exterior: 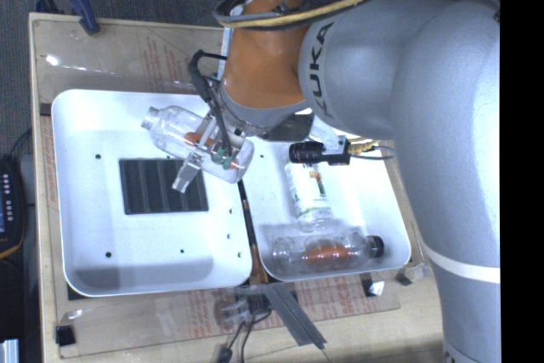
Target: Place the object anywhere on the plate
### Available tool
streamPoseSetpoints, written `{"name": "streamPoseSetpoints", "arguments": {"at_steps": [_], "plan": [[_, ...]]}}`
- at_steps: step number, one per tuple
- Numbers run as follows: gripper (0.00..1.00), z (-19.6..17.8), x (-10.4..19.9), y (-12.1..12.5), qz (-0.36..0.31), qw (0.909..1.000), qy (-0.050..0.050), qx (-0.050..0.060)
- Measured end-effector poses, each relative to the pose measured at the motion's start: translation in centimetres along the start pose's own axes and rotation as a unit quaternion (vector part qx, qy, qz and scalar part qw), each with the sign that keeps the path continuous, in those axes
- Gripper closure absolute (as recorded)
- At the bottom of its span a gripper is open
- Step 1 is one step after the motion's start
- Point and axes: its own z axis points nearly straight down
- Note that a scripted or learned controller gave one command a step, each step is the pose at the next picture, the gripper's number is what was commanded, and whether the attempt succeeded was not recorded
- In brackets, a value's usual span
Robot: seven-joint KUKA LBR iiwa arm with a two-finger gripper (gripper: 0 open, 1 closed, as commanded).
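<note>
Big grey arm (408,98) coming in from the right, orange band (259,55) sitting above the wrist, wrist bent down over the inner edge of the left bin (76,183). End effector (197,155) hanging low over that bin's upper right area, fingers slanting down to the left. Clamped on a clear plastic bottle (174,132) — bottle lying tilted between the fingers, cap end pointing up-left, base end toward the gap between the bins. Can't tell whether it is lifted or touching the bin floor.

Dark ribbed rectangular plate (149,187) lying flat in the middle of the left bin, just below and left of the bottle; one fingertip (184,181) overlapping its upper right edge in this view. Bottle itself just beside the plate's top edge, not on it.

Right bin (387,208) partly hidden under the arm. Inside: a small clear bottle with a white label (309,193) lying roughly lengthwise, and below it another clear bottle with something orange inside (327,251), lying crosswise along the near wall, dark cap to the right.

Both bins side by side on the wooden worktop (127,55) — blue clamp (83,11) at its top left corner.
</note>
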Motion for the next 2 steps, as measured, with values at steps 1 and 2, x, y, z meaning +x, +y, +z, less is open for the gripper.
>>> {"name": "streamPoseSetpoints", "arguments": {"at_steps": [1,2], "plan": [[0.0,0.0,0.0,0.0,0.0,1.0,0.0,0.0],[0.0,-1.8,1.3,-2.9,-0.126,0.992,0.0,0.0]]}}
